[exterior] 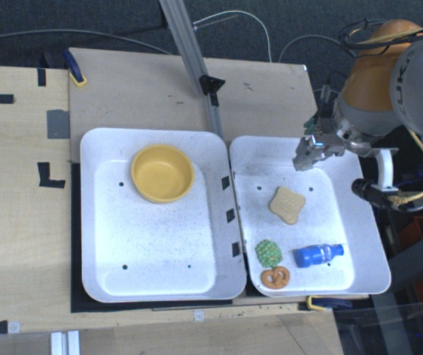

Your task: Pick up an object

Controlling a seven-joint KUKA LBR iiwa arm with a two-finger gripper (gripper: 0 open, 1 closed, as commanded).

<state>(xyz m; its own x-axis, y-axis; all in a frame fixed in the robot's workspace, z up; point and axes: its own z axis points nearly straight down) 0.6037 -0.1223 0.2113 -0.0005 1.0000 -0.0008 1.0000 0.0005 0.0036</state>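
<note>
The two-finger metal gripper [306,158] hangs over the far part of the right-hand shallow white bin [359,211]; whether it is open or closed cannot be told, and nothing is seen in its grasp. Nearer in that bin lie a tan bread-shaped piece [288,205], a green knobbly round object [268,253], a brown pretzel-shaped item [276,276] and a blue plastic bottle [316,254]. A yellow round bowl [163,172] rests in the left-hand shallow white bin [108,272].

You have open floor across the middle of the right bin [344,198], while the cracker [288,205], green piece [268,253], pretzel [276,276] and blue bottle [317,254] crowd its near end, possibly touching, and the slanted pole [189,43] crosses the bench behind.
</note>
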